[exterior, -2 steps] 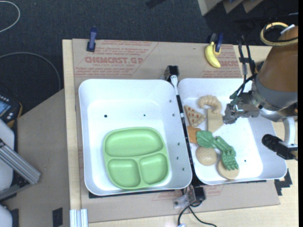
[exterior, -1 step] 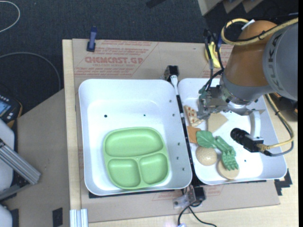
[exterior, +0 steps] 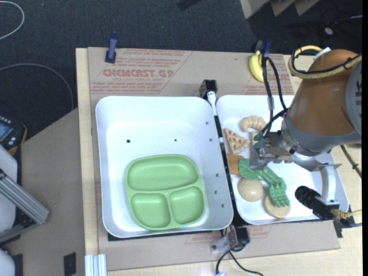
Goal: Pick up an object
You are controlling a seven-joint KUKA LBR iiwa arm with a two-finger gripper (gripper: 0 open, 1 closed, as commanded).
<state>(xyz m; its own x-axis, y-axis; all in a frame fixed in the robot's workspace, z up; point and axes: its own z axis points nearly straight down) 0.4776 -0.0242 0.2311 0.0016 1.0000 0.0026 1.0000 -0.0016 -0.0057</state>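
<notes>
Two white bins sit side by side on the bench. The left bin fills the middle of the frame. A green plate with three parts lies flat in it, down toward its lower end.

The right bin is on the right side of the frame, and it has the toy food in it. A tan croissant lies near the top of this bin. Just below it and to the left is a little pizza slice. Under that is a small orange piece, close to the bin's left wall. A green toy fork lies at a slant in the lower part of the bin, with its prongs pointing to the lower right. A round tan bun sits just left of the fork. Another tan round thing peeks out from under the fork's prongs.

The big grey and orange arm comes in from the right. The gripper is over the right bin, right above the top end of the green toy fork. It is too hard to see whether its jaws are apart or together, or whether it touches the fork.
</notes>
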